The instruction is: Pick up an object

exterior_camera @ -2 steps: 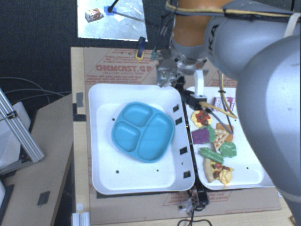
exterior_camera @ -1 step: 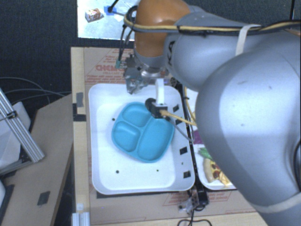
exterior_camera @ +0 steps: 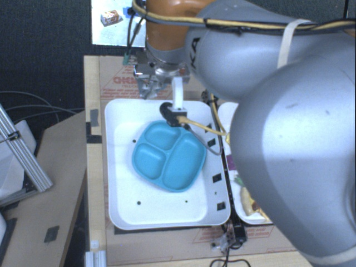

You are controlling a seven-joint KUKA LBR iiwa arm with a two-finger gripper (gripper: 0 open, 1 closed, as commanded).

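Observation:
A blue divided plate (exterior_camera: 169,156) lies flat in the middle of the left white bin (exterior_camera: 125,204). It has three compartments with nothing in them. My gripper (exterior_camera: 147,89) hangs over the far rim of that bin, above and to the left of the plate's far edge and apart from it. The grey arm with its orange band reaches in from the right and covers most of the right side of the view.
The right bin (exterior_camera: 253,218) shows as a narrow strip beside the arm, with a yellowish-brown item (exterior_camera: 248,201) and a small coloured piece (exterior_camera: 232,163) in it. A picture card (exterior_camera: 114,16) stands behind the bench. Metal framing (exterior_camera: 19,154) stands to the left.

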